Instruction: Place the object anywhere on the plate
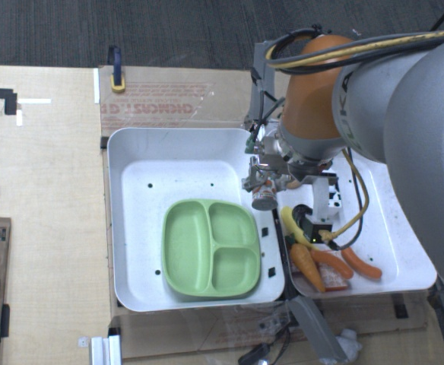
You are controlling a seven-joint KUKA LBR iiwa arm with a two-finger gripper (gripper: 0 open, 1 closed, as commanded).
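Note:
The green divided plate (210, 247) lies in the left bin (131, 204), toward its front right. My gripper (263, 188) hangs over the rim between the two bins, just past the plate's far right corner. It is shut on a small round grey-brown object (264, 199), which sits at its tips above the divider. The big grey and orange wrist hides much of the gripper from above.
The right bin (393, 226) holds two carrots (307, 266), a yellow banana (292, 225) and a red sausage (361, 264) near its front. A cable loops down from the wrist over that bin. Tape and a blue clamp lie on the bench beyond the bins.

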